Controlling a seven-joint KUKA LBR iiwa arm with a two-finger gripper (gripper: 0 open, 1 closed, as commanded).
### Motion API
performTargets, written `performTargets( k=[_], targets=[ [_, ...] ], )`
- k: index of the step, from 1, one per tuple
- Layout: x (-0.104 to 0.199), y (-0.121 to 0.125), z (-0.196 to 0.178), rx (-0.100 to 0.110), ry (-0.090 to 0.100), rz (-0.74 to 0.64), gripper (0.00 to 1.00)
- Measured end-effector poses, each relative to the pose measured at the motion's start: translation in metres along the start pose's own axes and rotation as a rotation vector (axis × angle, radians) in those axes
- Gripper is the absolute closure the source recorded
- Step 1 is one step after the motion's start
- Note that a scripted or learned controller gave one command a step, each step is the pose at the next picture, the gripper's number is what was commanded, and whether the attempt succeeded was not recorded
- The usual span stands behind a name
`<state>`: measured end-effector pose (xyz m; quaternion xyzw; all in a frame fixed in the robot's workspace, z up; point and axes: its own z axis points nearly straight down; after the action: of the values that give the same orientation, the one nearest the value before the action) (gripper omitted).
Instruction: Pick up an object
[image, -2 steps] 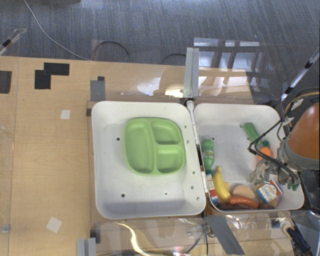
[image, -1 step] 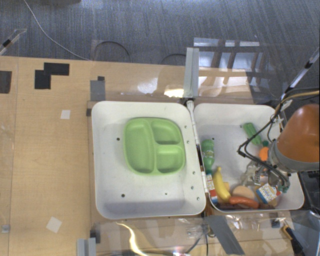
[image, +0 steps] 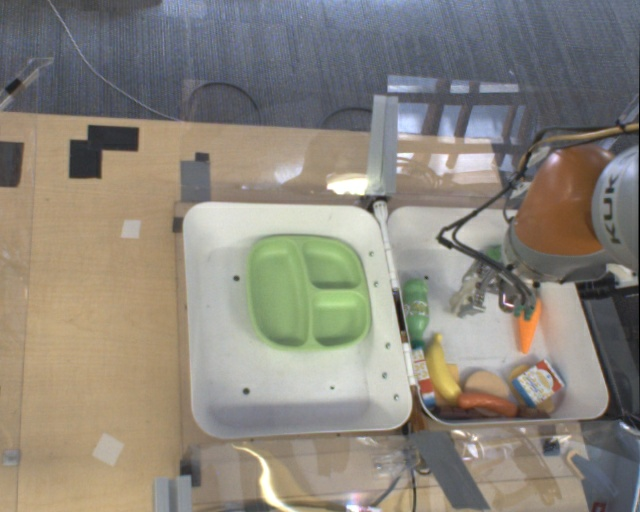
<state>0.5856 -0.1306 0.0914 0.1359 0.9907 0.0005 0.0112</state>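
While the gripper (image: 490, 292) hangs low in the right bin (image: 430, 235) with its metal fingers parted a little and nothing between them, you are at the approach step: nothing is picked yet. It sits over bare white floor in the upper middle of that bin. The nearest candidate is the orange carrot (image: 529, 324), just beside the fingers toward the front right and pointing down the bin. To take it, you would need to shift the gripper over the carrot and turn the fingers across its narrow body before closing. Further out, the green bottle (image: 416, 308) lies against the divider wall, with the banana (image: 443, 368) below it. A sausage (image: 488, 404), a tan bread-like piece (image: 486, 384) and a small printed carton (image: 535, 385) crowd the front edge; these are packed tight, so they look like harder grabs. In the left bin (image: 215, 400) rests a green divided plate (image: 306, 291), well apart from the arm. The carton's print is too small to read; the grey arm shell (image: 622, 205) shows the letters "KU".
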Motion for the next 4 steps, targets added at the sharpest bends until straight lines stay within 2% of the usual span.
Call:
performTargets(
  k=[1,2,3,4],
  targets=[
    [0.023,-0.014,-0.001,0.000,0.000,0.090,0.00],
    [0.036,-0.061,-0.001,0.003,0.002,0.232,0.00],
    [-0.052,-0.039,0.003,0.003,0.006,0.153,0.00],
    [-0.004,-0.068,0.001,0.005,0.007,0.163,0.00]
  ],
)
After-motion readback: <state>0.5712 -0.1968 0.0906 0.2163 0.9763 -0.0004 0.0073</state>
